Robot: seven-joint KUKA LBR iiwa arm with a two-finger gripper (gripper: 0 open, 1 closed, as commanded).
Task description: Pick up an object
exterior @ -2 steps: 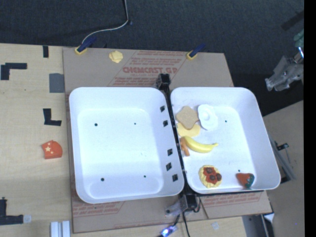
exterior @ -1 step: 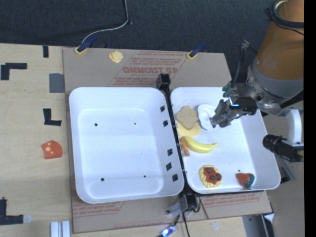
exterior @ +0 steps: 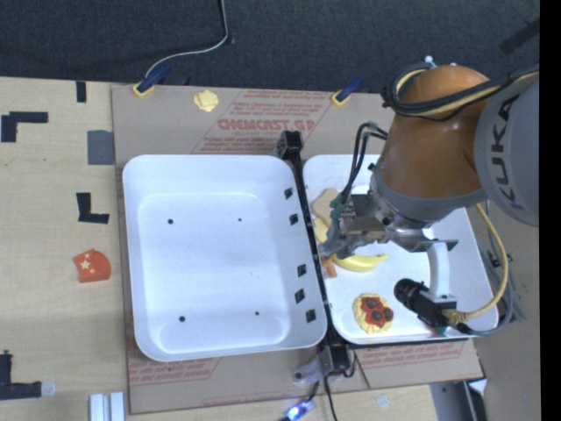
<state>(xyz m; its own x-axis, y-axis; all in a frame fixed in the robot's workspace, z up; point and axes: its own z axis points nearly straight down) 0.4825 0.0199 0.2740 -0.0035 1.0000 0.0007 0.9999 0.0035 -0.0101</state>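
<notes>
I note the gripper [exterior: 337, 246] low in the right bin [exterior: 473, 274], its state indiscernible, the banana [exterior: 361, 261] lying crosswise just right of it.

Pretty even overhead light, left bin [exterior: 210, 261] nearly blown out white, soft shadows, whole frame a bit soft and grainy.

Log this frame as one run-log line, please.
arm: low over right white bin | gripper: at bin's left side, by yellow banana-shaped toy | round yellow toy with red spots: loose | grasp: unconfirmed
</notes>
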